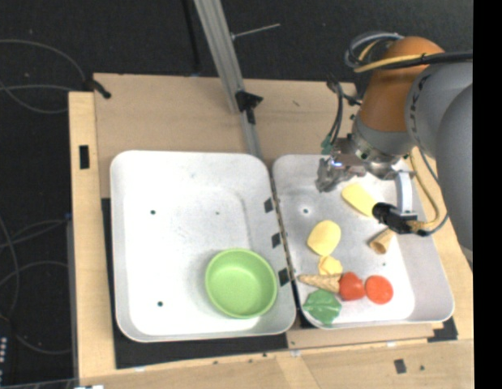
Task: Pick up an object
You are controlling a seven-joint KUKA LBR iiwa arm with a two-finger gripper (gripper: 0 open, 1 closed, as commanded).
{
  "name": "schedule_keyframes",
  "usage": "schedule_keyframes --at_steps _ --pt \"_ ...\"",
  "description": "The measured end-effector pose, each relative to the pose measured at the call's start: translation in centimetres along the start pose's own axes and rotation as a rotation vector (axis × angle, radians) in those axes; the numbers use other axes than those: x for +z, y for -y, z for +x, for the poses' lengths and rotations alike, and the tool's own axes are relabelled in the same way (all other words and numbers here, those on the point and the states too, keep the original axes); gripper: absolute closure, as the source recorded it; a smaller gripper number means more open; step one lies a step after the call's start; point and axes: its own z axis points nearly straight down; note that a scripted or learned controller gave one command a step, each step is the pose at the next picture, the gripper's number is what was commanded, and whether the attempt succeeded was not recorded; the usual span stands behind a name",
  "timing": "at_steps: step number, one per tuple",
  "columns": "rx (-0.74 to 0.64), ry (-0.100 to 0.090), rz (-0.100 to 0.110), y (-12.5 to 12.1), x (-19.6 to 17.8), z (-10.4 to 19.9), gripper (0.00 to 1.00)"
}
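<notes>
While the end effector (330,173) hangs over the far part of the right bin (425,298), you have nothing picked up yet; the whole grasp is left to do. You cannot tell its state from this angle. Your nearest candidate, the pale yellow piece (360,198), lies just beside it toward the near side, with the round yellow object (323,237) and two red balls (365,288) farther off.

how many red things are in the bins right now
2. Both lie in the right bin near its front edge: one red object beside the green object, the other red object just to its right. The arm may hide more at the back.
</notes>
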Motion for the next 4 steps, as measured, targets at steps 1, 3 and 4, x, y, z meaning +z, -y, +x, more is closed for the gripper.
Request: schedule_keyframes --at_steps 1,3,4 --pt "-0.003 0.001 0.000 -0.5 -4.4 -0.2 1.00" --pt "-0.005 0.001 0.006 2.1 -9.9 3.4 1.00" --pt "-0.007 -0.001 0.006 4.9 -10.0 8.7 1.00"
